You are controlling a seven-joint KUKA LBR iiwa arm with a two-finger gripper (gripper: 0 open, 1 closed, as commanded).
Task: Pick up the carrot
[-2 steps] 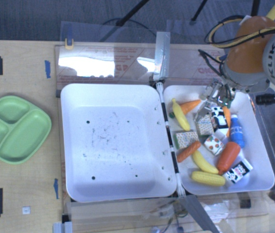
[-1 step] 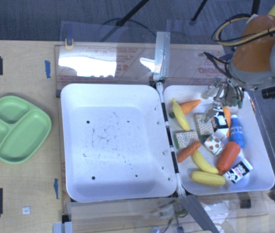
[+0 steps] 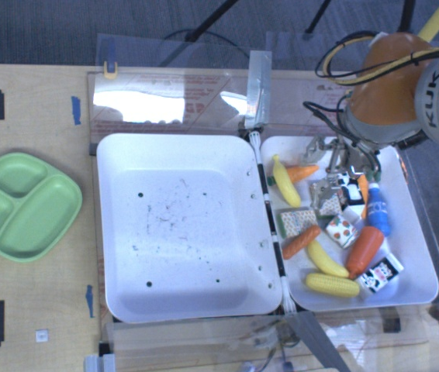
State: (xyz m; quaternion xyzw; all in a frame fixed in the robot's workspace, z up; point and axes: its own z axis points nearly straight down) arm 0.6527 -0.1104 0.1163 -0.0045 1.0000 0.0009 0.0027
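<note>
Two orange, carrot-like pieces lie in the right bin (image 3: 417, 239). One carrot (image 3: 301, 241) rests slantwise near the bin's left wall, below a speckled block (image 3: 297, 221). The other orange piece (image 3: 303, 172) lies at the back, beside a yellow banana (image 3: 285, 183). My gripper (image 3: 330, 194) hangs over the middle of this bin, between the two orange pieces and touching neither that I can see. Nothing shows in its grasp.
The right bin is crowded: a blue bottle (image 3: 377, 211), a red pepper (image 3: 364, 250), a second banana (image 3: 326, 259), a corn cob (image 3: 332, 285), and small printed boxes (image 3: 342, 229). The left bin (image 3: 119, 285) sits alongside. A green divided plate (image 3: 22, 205) lies far left.
</note>
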